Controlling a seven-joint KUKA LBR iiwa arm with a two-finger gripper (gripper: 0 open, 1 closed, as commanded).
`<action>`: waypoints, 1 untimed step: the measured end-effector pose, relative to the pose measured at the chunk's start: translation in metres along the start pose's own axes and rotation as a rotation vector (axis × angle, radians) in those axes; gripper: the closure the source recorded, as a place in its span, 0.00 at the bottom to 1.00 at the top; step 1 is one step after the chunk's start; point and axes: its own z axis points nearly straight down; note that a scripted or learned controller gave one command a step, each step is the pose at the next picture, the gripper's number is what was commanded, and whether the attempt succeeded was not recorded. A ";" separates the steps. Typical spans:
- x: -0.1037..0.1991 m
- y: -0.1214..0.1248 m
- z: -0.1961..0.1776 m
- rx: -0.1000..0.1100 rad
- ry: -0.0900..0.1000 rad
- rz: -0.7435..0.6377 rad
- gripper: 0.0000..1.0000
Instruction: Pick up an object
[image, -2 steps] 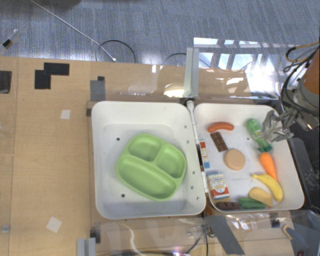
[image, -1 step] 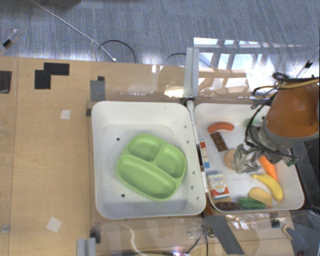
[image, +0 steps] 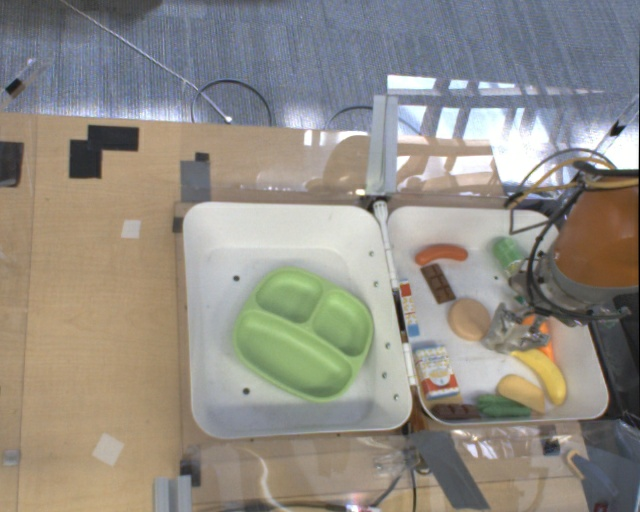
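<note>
The right bin (image: 420, 225) holds several toy foods: a red sausage (image: 441, 254), a brown chocolate bar (image: 438, 284), a tan bread roll (image: 468, 320), a yellow banana (image: 542, 371), a tan potato-like piece (image: 522, 391), a green pod (image: 503, 406), a small milk carton (image: 435, 369) and a green object (image: 507, 250). My gripper (image: 505, 330) hangs low over this bin, just right of the bread roll and above the banana. An orange piece (image: 541, 325) peeks out beside it.
The left bin (image: 215, 400) bears a green divided plate (image: 303, 333) in its middle. A metal post (image: 381, 140) stands at the back between the bins. Black cables (image: 535, 200) loop around the arm's wrist at the right.
</note>
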 end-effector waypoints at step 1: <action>-0.065 -0.056 -0.168 0.007 -0.003 -0.049 1.00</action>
